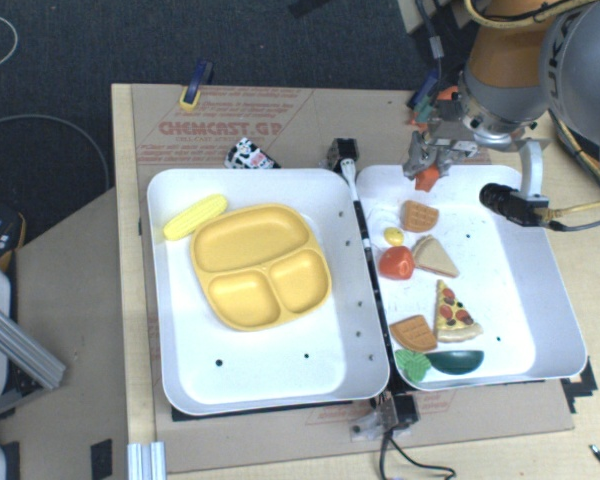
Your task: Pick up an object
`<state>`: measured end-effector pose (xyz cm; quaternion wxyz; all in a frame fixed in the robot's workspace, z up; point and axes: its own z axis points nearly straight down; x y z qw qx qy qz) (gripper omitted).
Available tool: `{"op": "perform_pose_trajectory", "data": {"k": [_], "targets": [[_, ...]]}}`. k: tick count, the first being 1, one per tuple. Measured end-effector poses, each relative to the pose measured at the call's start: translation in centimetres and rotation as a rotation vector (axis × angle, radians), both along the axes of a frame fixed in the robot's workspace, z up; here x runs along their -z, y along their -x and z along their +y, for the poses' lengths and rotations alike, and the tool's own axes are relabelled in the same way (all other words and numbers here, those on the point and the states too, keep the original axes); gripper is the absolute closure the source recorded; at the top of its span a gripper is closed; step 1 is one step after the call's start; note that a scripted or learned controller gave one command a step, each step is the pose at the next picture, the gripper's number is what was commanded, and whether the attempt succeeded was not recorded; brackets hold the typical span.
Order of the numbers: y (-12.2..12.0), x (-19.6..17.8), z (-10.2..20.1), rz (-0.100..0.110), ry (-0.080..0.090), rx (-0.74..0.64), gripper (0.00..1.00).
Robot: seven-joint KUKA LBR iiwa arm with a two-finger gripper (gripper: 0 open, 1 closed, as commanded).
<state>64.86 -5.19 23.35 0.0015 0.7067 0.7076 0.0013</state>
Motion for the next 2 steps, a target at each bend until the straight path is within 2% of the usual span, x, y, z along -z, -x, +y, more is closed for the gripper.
{"op": "perform_pose_trajectory", "data": {"k": [1, 2], "targets": [[-1.3, 0.9, -0.8, 0.0, 0.002, 0.001, 1.0], [0.6, 0.2, -0.3, 0.007, 0.0, 0.002, 1.0]]}}
